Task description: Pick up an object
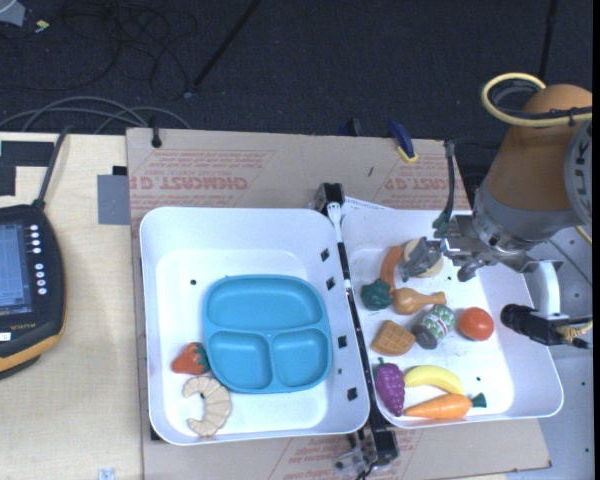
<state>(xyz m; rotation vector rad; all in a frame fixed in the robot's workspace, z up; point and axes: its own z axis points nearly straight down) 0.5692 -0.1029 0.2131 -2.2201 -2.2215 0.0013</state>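
Gripper (427, 258) low over the right bin (525, 393), near its upper left corner; fingers too dark and blurred to tell whether spread or closed. Directly below: chicken drumstick (420, 299), broccoli (376, 294), can (435, 324), tomato (475, 323). Banana (432, 377), carrot (438, 406) and grapes (389, 386) along the front edge

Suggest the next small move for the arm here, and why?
Probably lower straight down a little. The end effector sits over the right bin, at its upper left, above the carrot-like piece and beside the drumstick. Nothing shows between its fingers, so no grasp yet.
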